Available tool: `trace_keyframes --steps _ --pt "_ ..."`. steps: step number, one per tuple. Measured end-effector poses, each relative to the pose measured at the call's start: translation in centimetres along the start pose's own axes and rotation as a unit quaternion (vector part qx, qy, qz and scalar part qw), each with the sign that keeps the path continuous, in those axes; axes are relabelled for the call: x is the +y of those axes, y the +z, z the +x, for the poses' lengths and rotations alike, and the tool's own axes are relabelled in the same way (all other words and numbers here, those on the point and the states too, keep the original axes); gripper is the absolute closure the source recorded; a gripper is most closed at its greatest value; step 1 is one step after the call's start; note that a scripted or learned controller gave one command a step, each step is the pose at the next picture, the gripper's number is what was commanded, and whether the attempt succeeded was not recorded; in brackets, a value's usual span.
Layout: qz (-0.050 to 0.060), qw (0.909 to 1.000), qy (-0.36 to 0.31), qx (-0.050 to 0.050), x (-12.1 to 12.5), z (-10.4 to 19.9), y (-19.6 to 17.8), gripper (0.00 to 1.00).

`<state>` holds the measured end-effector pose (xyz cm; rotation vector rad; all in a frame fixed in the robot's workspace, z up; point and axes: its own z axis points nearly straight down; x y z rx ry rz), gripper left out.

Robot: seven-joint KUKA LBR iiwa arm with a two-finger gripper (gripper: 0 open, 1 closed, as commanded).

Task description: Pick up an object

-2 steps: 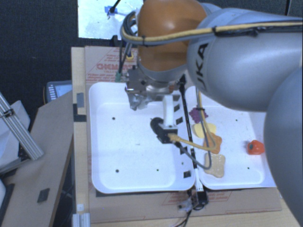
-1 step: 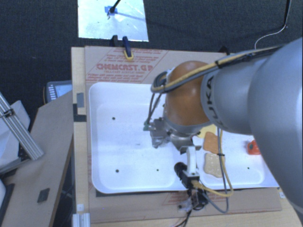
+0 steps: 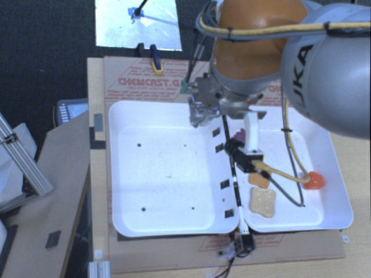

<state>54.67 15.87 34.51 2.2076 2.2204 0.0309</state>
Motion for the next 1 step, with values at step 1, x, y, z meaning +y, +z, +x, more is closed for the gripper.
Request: trace_keyframes --steps 1 --pt "0.009 0.9999 0.005 -0.003 -5.14 -8.85 -4.64 1.0"
